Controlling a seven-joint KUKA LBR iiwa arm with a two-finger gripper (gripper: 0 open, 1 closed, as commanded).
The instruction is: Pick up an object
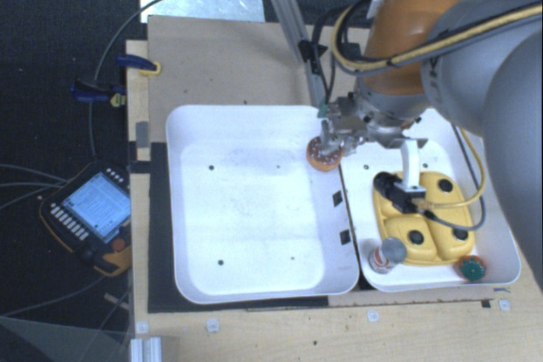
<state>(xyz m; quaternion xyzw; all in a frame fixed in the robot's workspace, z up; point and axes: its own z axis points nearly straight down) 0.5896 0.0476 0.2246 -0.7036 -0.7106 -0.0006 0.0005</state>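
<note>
My gripper (327,140) hangs over the right rim of the left bin (195,267), at the divide between the two bins. A small round brown object (322,155) with a speckled face sits at its tip, pinched between the fingers and raised above the rim. The arm's grey body and orange band cover the far part of the right bin (501,271).
In the right bin lie a yellow moulded toy (428,225) with dark round holes, a small grey-and-red cylinder (387,254) by the front left corner, and a green-and-orange ball (472,268) at the front right. A handheld pendant (92,208) rests off the bench to the left.
</note>
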